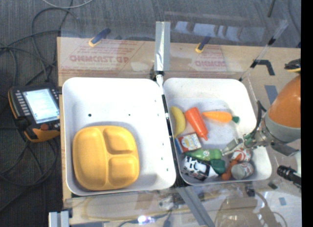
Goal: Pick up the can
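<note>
Tool over the right bin, beside the can

We counted two bins, one yellow tray, one banana, two carrots; the can lay at the near right corner. We could not tell the tool's state.

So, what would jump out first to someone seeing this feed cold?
Probably the big yellow divided tray, alone in the left bin. Next, the right bin, crowded with a banana, two carrots and a can near its front right corner. The gripper sits low just above that can, reaching in from the right.
</note>
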Tool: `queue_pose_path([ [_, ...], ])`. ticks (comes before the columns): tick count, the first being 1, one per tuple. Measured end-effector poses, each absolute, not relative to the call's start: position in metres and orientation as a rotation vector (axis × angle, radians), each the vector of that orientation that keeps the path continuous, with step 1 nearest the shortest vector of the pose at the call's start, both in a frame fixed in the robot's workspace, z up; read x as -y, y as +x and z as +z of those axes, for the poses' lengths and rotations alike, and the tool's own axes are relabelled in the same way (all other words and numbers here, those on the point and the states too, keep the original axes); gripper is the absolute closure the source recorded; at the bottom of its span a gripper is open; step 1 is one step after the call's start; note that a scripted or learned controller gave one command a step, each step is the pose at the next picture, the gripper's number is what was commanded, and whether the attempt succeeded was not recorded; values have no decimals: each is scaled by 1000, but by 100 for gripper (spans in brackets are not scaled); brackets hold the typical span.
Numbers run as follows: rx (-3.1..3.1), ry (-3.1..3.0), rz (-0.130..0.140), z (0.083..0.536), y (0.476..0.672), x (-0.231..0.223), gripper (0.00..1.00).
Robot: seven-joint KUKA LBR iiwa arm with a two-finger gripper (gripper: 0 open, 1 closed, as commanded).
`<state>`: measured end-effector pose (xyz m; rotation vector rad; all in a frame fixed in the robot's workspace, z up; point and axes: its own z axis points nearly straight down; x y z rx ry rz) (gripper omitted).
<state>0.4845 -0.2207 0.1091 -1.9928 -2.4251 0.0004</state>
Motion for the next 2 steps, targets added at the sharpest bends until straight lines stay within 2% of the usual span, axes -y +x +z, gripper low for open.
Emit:
queue_pose_path([
  [1, 2254, -2184, -23, 95, 499, 215, 0],
  [2, 2268, -2193, -17, 101, 500, 217, 100],
])
